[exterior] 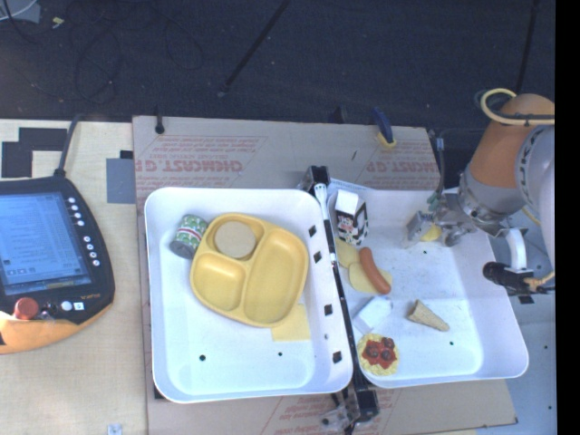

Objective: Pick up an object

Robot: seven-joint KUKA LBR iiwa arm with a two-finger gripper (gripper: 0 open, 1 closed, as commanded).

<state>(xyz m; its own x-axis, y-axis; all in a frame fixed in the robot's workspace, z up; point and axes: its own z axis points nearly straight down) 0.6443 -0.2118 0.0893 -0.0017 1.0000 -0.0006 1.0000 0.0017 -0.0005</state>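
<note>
My gripper hangs low over the far right part of the right bin, with the grey arm and its orange band behind it. A small yellow thing shows right at the gripper's tip; whether it is gripped I cannot tell. Further left in this bin lie a small carton, a sausage on a yellow slice, a white block, a tan wedge and a small pizza.
The left bin holds a yellow divided plate with a beige disc in it, a green-and-white can and a flat yellow slice. A control tablet lies at the far left of the bench.
</note>
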